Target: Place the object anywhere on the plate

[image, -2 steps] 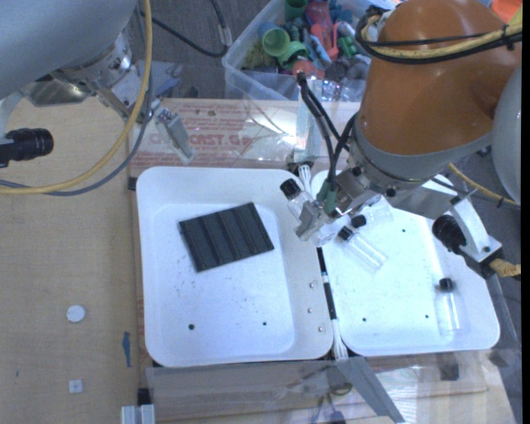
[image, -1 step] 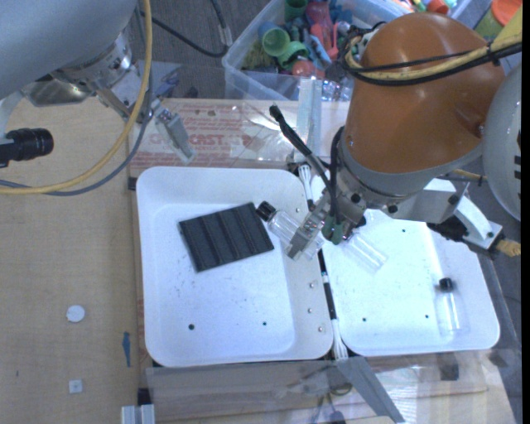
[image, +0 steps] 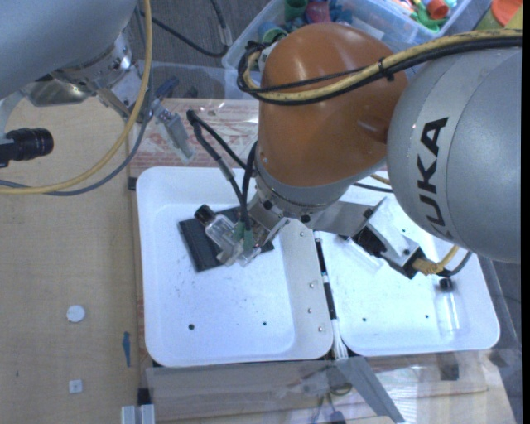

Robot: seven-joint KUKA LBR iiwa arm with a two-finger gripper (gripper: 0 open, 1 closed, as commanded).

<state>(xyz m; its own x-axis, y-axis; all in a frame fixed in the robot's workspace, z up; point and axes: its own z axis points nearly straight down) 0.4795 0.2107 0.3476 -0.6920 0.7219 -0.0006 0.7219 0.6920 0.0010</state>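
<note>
My gripper (image: pixel 236 240) is low in the left white bin (image: pixel 166 331), near its back middle, under the arm's big orange wrist. A flat black slab (image: pixel 197 242) lies on the bin floor, tilted, right against the gripper's left side and partly under its clear tip. A small green bit (image: pixel 246 237) shows at the gripper's tip; whether it is a held thing or part of the tool is unclear. The arm hides the back of both bins.
The right white bin (image: pixel 397 331) holds a clear, glassy piece (image: pixel 448 313) near its right wall and a small dark bit (image: pixel 445 284) above it. A plastic tub of coloured toys (image: pixel 348 16) stands behind the bins. A grey fixture (image: pixel 178 132) lies at the back left.
</note>
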